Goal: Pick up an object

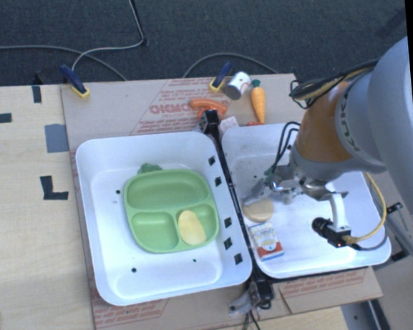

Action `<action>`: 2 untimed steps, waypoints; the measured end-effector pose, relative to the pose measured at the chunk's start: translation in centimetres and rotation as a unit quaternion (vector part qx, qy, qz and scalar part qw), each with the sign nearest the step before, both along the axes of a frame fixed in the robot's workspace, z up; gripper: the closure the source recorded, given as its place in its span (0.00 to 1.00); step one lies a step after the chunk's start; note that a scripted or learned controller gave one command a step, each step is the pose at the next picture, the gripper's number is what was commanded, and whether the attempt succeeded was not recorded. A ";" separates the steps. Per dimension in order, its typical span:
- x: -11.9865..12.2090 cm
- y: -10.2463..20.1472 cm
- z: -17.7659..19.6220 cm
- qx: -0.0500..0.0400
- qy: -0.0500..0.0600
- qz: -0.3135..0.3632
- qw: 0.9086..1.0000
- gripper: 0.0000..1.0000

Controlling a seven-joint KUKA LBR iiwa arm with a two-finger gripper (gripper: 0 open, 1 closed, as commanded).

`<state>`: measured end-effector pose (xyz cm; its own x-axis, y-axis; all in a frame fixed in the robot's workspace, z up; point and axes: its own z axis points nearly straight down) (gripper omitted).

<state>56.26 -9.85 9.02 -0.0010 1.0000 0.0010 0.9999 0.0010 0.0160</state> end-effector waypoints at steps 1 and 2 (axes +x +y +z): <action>1.0 0.4 -0.2 0.000 0.006 0.000 1.000 0.00; -0.1 0.4 -0.1 -0.002 0.000 -0.001 1.000 0.00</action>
<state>56.11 -9.44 8.97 0.0005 1.0000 -0.0023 0.9999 -0.0005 0.0155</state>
